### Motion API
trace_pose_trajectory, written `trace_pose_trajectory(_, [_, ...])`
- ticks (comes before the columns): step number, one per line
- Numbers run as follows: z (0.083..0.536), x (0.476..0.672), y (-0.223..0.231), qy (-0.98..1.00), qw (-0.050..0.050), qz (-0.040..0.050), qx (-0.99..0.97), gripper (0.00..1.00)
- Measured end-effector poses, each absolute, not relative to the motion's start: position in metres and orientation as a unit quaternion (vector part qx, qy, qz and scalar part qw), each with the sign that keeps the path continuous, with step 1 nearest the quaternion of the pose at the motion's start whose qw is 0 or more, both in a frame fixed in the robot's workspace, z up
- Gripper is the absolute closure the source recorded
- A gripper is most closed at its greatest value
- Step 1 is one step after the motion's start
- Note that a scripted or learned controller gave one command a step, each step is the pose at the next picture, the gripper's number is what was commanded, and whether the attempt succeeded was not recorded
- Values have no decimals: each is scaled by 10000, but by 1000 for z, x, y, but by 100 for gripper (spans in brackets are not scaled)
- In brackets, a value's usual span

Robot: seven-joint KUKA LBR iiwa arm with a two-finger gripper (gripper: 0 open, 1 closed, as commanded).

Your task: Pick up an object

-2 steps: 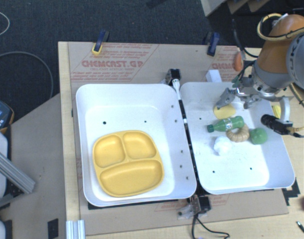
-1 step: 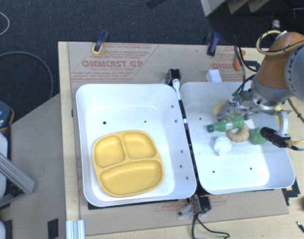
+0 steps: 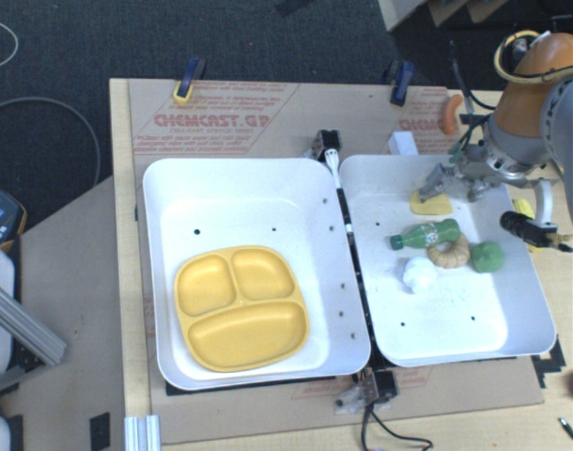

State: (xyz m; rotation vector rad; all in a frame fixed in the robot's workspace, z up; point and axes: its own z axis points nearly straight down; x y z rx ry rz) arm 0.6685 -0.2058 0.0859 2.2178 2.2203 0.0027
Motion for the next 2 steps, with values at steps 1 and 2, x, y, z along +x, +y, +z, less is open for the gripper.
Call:
trace_pose_trajectory(1, [85, 655, -187, 7075, -12, -7, 7067, 0])
trace_pose_trajectory(2, [85, 634, -190, 7069, -14, -10, 7073, 0])
